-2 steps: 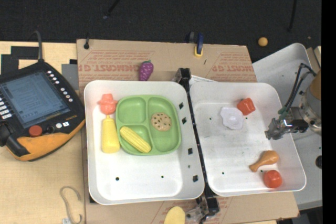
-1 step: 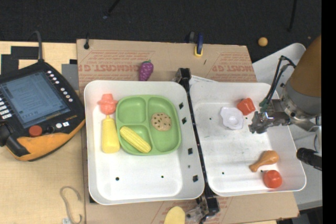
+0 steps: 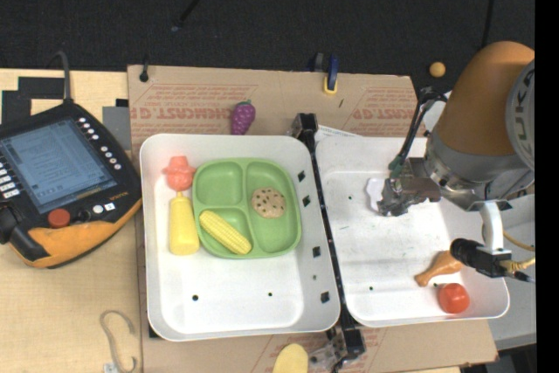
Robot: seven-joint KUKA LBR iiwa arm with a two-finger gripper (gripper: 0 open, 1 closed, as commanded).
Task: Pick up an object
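Gripper low over the right bin

Whether the gripper [image 3: 393,196] is open or closed cannot be told; it hangs centre-right over the right bin [image 3: 367,293]. A tomato [image 3: 453,298] and drumstick [image 3: 437,268] lie lower right.
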